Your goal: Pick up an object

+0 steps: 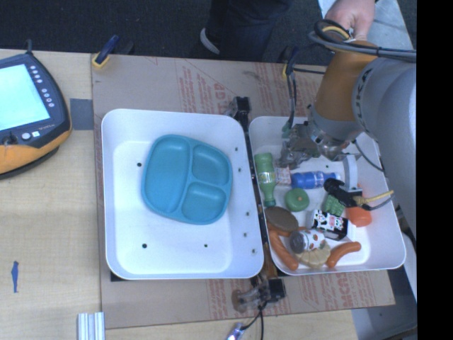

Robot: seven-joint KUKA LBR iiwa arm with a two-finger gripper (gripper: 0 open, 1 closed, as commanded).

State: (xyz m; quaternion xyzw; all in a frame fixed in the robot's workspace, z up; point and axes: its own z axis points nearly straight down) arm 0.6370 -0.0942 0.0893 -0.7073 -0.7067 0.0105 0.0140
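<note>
Camera view: we see the gripper (296, 149) low at the right bin's (386, 257) far edge, by a green bottle (265, 178); fingers' state — can't tell.

— Where was the arm (386, 98)?
— It reached in from the right, its grey bulk at the far right and the orange band (343, 83) angled down toward the left.
— And the gripper (296, 149)?
— Low, pointing down; its state couldn't be made out.
</note>
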